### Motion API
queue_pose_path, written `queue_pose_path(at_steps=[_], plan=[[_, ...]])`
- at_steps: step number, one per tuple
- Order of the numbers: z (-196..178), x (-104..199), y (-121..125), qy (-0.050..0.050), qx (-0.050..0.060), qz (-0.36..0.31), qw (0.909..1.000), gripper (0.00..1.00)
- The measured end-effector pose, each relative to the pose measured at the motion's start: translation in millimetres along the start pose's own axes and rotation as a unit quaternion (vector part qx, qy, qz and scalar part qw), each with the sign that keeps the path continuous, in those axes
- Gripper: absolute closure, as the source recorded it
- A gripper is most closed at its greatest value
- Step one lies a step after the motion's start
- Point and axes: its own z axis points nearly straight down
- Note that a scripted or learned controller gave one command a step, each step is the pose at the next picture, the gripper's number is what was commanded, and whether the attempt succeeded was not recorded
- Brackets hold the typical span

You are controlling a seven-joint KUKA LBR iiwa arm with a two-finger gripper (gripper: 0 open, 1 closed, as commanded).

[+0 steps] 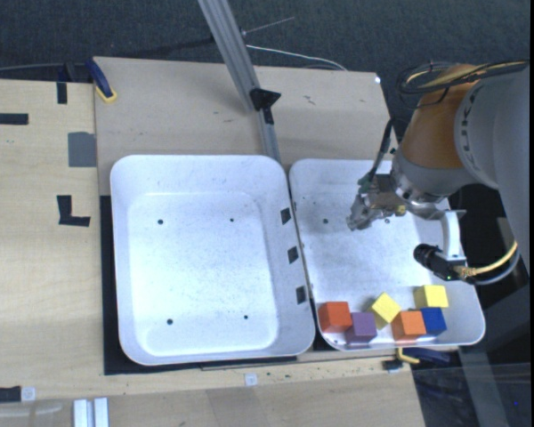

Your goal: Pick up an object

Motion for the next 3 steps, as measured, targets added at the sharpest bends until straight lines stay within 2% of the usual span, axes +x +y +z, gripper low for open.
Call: queue_pose_path(at_steps=[3], plan=[[-27, 3, 0, 0.002, 0.002, -0.002, 1.0, 1.0]])
